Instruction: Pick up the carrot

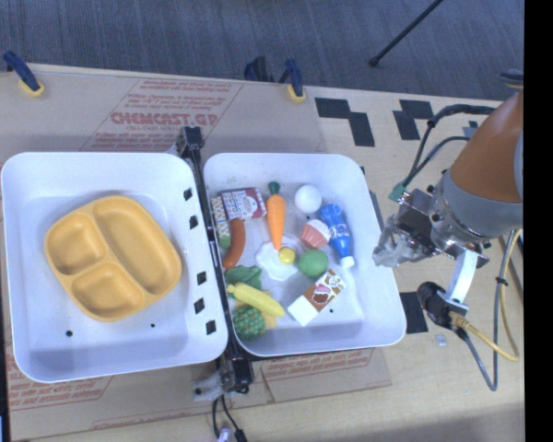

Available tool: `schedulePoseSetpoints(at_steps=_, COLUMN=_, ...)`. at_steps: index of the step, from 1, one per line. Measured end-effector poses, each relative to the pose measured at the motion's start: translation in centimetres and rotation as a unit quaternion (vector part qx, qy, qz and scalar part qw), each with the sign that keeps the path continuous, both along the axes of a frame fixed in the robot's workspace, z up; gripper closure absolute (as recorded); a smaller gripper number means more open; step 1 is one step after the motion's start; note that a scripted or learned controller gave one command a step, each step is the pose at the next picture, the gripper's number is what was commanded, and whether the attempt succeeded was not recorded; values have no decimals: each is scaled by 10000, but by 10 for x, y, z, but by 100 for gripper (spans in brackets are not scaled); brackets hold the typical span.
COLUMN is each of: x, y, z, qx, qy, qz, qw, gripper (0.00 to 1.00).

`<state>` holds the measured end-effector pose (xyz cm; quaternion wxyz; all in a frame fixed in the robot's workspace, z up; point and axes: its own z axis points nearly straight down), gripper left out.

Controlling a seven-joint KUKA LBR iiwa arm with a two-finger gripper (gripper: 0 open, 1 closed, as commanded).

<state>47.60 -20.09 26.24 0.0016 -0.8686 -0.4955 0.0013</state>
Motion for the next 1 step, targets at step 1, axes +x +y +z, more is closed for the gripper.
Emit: schedulePoseSetpoints(at_steps=1, x=0, y=-3, z=6, qx=-12, qy=-10, qz=-162, qw=9999, gripper=100)
